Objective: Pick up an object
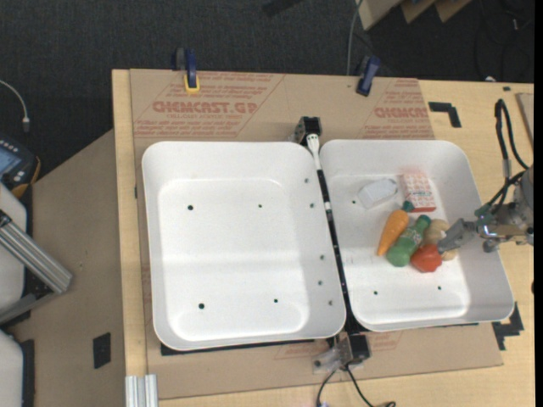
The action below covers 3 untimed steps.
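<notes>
From above, the bench (254,100) carries two shallow white bins side by side. The left bin (161,227) sits beside the right bin (475,287), which holds a loose cluster of objects: an orange carrot-shaped piece (392,231), a green item (404,249) touching it, a red ball-like piece (427,259), a small pink-and-white box (417,190) and a pale flat packet (377,194). The gripper (450,237) reaches in from the right edge at the right bin and sits just beside the red piece; whether it is spread or pressed together cannot be told, and nothing is visibly pinched.
</notes>
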Each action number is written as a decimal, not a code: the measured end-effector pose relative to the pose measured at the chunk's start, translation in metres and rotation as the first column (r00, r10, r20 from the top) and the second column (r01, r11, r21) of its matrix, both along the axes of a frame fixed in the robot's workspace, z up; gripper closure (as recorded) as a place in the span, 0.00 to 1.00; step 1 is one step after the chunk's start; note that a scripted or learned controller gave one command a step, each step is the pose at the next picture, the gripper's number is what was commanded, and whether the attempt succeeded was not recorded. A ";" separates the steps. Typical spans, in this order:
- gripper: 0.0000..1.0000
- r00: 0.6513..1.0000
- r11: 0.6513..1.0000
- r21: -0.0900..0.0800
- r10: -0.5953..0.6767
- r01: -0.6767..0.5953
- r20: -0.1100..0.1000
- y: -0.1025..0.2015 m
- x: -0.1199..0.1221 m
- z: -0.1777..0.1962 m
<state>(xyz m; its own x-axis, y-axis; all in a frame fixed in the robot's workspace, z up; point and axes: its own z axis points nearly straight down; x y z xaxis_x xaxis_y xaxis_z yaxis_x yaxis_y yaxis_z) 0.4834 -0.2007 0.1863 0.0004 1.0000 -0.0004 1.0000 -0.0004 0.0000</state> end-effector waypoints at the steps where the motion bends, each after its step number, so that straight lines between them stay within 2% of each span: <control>1: 0.00 1.000 1.000 0.002 0.000 0.000 -0.002 0.023 -0.005 -0.107; 2: 0.00 1.000 1.000 -0.001 0.006 -0.006 0.005 0.050 0.041 -0.102; 3: 1.00 1.000 1.000 -0.002 0.001 -0.001 0.005 0.048 0.039 -0.091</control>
<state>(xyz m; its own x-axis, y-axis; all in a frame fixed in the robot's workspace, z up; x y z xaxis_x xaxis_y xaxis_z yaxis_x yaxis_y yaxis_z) 0.5225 -0.1530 0.0949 -0.0003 1.0000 -0.0028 1.0000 0.0003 0.0046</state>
